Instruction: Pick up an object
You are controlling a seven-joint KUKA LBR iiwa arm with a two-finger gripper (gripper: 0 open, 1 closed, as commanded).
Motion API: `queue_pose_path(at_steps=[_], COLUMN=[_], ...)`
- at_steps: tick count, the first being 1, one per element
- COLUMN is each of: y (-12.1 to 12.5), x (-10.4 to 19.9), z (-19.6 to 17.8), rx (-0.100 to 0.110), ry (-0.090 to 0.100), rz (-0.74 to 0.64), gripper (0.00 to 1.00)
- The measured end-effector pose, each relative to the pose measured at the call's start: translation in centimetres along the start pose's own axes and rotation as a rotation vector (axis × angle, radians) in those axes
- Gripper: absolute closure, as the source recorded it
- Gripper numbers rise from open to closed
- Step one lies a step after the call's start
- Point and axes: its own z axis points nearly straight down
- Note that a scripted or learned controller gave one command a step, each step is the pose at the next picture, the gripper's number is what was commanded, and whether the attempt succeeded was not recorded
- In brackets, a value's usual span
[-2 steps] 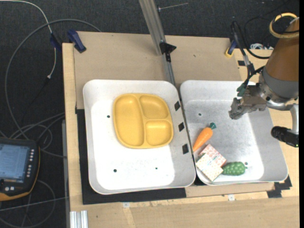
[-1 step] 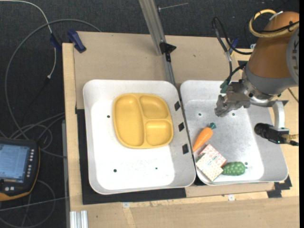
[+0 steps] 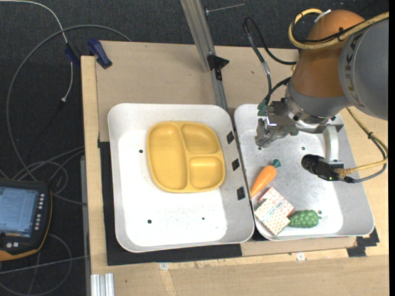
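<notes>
Grey arm (image 3: 345, 60) reaches from right, hand (image 3: 266, 128) pointing down.

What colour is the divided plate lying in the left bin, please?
Yellow all over; the divided plate shows best in the camera view.

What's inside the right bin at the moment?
The right bin holds a toy carrot, a patterned box and a green toy. The hand and arm cover part of its far end.

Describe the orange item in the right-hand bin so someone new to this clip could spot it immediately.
Find the right bin, the one under the arm. Along its left side, near the divider, lies a toy carrot, slanted with its green top towards the gripper. It is plain orange and tapered, unlike the patterned square packet touching its tip and the bumpy green toy further right.
</notes>
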Motion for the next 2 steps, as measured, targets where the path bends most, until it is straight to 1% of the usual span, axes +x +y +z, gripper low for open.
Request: queue_pose_path(at_steps=[1,2], y=[1.4,3.3], x=[5.8,11.6], z=[0.8,1.0], rx=[0.0,-0.001], ry=[0.001,0.001], rz=[0.0,-0.001], gripper=[1.0,1.0])
